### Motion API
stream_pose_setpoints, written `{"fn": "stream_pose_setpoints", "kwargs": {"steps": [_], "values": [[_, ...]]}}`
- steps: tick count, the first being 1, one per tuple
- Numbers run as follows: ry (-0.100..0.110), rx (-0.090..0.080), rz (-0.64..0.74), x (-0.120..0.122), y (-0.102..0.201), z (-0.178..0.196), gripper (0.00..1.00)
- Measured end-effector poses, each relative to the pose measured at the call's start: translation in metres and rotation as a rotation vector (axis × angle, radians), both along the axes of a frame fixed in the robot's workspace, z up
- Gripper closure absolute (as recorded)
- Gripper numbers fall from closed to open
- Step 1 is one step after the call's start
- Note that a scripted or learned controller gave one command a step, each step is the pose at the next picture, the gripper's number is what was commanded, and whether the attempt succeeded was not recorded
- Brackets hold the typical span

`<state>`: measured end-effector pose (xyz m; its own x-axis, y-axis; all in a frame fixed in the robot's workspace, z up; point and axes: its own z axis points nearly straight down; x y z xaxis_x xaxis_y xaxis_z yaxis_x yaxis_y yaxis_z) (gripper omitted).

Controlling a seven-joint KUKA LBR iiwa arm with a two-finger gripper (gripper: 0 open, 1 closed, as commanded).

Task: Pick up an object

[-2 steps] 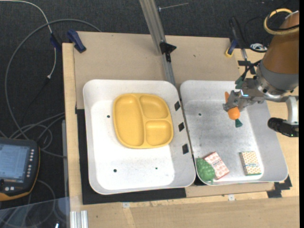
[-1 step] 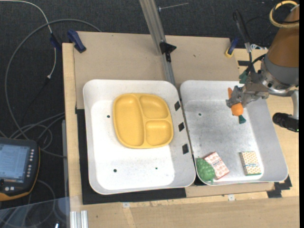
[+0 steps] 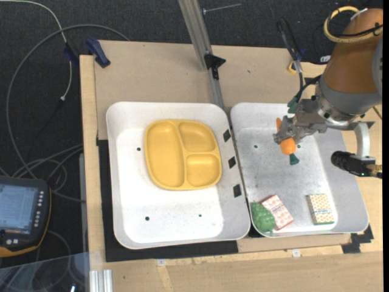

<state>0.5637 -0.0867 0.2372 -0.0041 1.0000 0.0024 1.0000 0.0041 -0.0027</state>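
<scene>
Two white bins [image 3: 121,163]; one yellow tray [image 3: 182,154]; end effector [image 3: 290,140] clamps one carrot [image 3: 289,145].

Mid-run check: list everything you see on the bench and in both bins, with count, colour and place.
divided plate: 1, yellow, centre of left bin
carrot toy: 1, orange with green tip, upper right bin, at the gripper
red patterned box: 1, red and white, right bin's near left corner
green item: 1, under that box
small box: 1, yellow-green, right bin's near edge
clamp: 1, blue, bench's far left corner
tablet: 1, floor, left
gripper: 1, grey, over right bin
</scene>
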Motion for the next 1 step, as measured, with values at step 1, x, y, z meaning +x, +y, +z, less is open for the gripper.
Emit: {"fn": "stream_pose_setpoints", "kwargs": {"steps": [1], "values": [[0.000,0.001,0.002,-0.0067,0.0496,0.0014,1.00]]}}
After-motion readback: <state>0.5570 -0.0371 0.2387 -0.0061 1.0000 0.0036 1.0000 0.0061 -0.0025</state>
